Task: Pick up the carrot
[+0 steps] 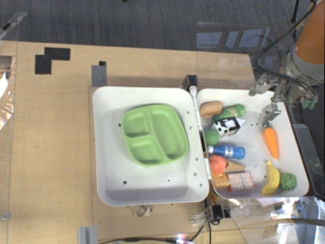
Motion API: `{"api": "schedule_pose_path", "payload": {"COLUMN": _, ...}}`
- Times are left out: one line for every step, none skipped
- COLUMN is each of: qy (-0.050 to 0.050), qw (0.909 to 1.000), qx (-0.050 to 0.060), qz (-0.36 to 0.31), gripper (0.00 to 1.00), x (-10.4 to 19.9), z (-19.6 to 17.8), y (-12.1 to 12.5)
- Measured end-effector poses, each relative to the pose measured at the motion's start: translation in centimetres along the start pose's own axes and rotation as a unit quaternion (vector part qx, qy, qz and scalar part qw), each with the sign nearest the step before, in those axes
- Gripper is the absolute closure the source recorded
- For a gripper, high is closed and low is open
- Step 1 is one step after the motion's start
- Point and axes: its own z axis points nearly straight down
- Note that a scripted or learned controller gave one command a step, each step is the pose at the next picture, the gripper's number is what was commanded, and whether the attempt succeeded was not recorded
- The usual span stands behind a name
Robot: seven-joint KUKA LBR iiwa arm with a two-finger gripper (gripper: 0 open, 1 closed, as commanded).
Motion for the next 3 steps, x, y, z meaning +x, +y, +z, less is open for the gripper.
{"api": "schedule_pose_path", "payload": {"qy": -0.005, "qw": 0.9997, "qx": 0.001, "qz": 0.022, "gripper": 0.0, "x": 1.1, "z": 17.2, "y": -4.7}}
{"api": "schedule_pose_path", "payload": {"qy": -0.002, "qw": 0.9981, "qx": 0.001, "qz": -0.061, "gripper": 0.0, "x": 8.7, "z": 19.0, "y": -8.3}}
{"api": "schedule_pose_path", "payload": {"qy": -0.002, "qw": 0.9981, "qx": 0.001, "qz": -0.062, "gripper": 0.0, "x": 8.7, "z": 19.0, "y": -8.3}}
